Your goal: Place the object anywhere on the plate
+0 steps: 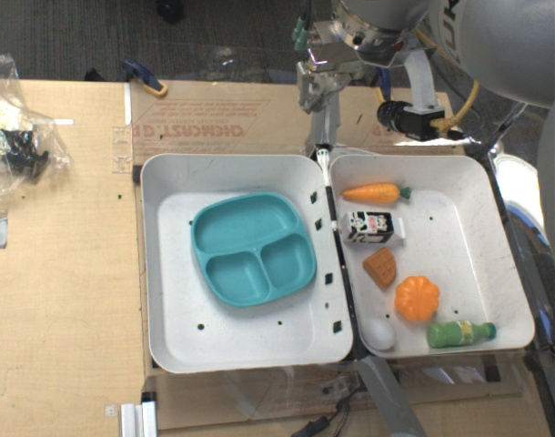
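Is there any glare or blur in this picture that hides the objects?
Camera view: bright glare washes out the right bin's rim; the white egg barely stands out against the white floor; the gripper looks slightly soft; the teal plate and carrot are sharp.

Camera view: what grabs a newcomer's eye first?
The teal plate, sitting bare in the left bin. Then the right bin with its bright clutter: carrot, milk carton, orange pumpkin, green bottle. The gripper hangs above the bins' far edge.
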Controlling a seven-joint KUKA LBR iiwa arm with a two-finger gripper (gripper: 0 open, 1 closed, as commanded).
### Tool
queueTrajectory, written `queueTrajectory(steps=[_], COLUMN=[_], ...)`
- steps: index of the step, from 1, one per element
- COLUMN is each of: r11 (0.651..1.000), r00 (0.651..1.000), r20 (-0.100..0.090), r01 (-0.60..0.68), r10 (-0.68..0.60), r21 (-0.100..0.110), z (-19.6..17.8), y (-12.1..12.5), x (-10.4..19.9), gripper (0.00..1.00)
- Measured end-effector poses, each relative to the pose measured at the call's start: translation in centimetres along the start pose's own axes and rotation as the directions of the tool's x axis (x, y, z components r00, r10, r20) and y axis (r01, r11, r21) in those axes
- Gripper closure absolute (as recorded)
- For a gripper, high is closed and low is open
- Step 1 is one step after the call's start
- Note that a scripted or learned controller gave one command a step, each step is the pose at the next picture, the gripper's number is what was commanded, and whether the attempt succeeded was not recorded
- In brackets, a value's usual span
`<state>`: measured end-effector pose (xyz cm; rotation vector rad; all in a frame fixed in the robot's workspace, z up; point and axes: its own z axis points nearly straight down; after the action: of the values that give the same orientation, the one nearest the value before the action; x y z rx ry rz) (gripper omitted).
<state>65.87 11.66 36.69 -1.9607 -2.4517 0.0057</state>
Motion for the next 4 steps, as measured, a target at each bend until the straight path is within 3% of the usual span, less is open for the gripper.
queueTrajectory(steps=[1, 2, 3, 4], r11=[0.954, 0.926, 0.947, 0.956], r00=[0.954, 0.926, 0.947, 0.956], r20=[0.001, 0.002, 0.000, 0.001], r01=[0.300, 0.377, 0.321, 0.295], r10=[-0.300, -0.377, -0.321, -0.295], r21=[0.000, -0.004, 0.001, -0.004], z=[6.7, 6.8, 16.7, 27.5], y=[1.0, 2.4, -9.6, -15.6], x=[4.4, 10.0, 7.2, 12.0], gripper=[1.00, 1.00, 1.00, 1.00])
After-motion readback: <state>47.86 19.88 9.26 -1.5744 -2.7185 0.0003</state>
